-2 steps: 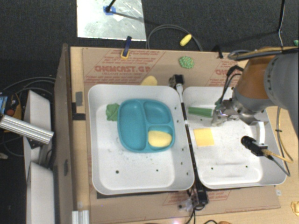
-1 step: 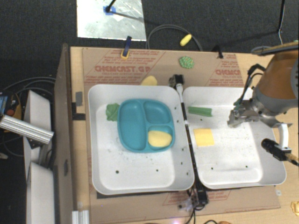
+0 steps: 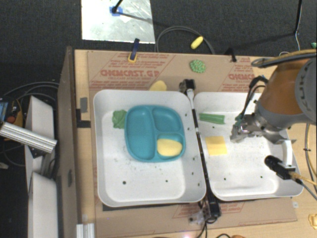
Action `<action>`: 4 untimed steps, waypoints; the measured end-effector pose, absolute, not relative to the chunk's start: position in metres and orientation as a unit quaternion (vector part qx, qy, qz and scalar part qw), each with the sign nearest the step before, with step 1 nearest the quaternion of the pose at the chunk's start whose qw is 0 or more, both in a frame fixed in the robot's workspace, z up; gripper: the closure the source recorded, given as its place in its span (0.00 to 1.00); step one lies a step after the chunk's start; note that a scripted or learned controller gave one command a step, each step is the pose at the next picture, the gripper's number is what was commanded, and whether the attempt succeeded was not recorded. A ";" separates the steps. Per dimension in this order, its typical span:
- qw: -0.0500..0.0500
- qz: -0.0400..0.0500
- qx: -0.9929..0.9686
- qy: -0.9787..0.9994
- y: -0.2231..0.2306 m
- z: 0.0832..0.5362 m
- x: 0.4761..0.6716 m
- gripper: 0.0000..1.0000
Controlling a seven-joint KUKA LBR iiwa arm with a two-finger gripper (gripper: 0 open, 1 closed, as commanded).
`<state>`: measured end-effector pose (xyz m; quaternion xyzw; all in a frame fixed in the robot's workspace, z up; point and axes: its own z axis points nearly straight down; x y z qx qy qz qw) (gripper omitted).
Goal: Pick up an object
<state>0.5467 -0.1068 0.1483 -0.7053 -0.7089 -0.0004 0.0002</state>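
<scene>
A pale yellow square block (image 3: 216,146) lies flat in the right bin (image 3: 247,182), near its left wall. A green stick-shaped piece (image 3: 212,118) rests above it in the same bin. My gripper (image 3: 239,132) hangs over the right bin, just right of the yellow block and apart from it, with nothing seen between its fingers. In the left bin (image 3: 143,182) sits a blue divided plate (image 3: 148,133) holding a yellow lemon-like piece (image 3: 169,147), with a green leafy piece (image 3: 119,118) at the plate's left edge.
The grey arm with its orange band (image 3: 287,90) covers the right bin's upper right. A black divider (image 3: 198,148) runs between the bins. Behind the bins on the cardboard lie a yellow piece (image 3: 158,86) and a green round piece (image 3: 197,66).
</scene>
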 end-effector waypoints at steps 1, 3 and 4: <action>-0.001 -0.001 -0.706 -0.708 -0.108 0.149 0.547 0.00; -0.004 -0.002 -0.705 -0.709 -0.119 0.084 0.619 0.00; 0.000 0.001 -0.708 -0.706 -0.149 0.084 0.582 0.00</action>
